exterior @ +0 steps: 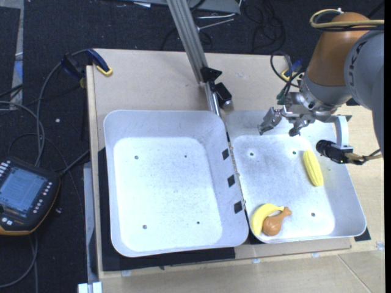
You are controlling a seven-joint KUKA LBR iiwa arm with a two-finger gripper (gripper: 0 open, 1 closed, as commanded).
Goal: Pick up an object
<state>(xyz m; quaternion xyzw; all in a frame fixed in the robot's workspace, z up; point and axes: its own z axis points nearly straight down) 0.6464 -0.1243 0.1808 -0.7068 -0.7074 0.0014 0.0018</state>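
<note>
Camera view shows my end effector [283,123] with fingers spread apart and holding nothing over the right bin's [349,195] far edge, while the corn [313,167] lies nearer the camera and rightward, long axis running near-to-far

Robotics lab — teach pendant [23,194], loose cables [36,112], alu. strut [190,38]
</note>
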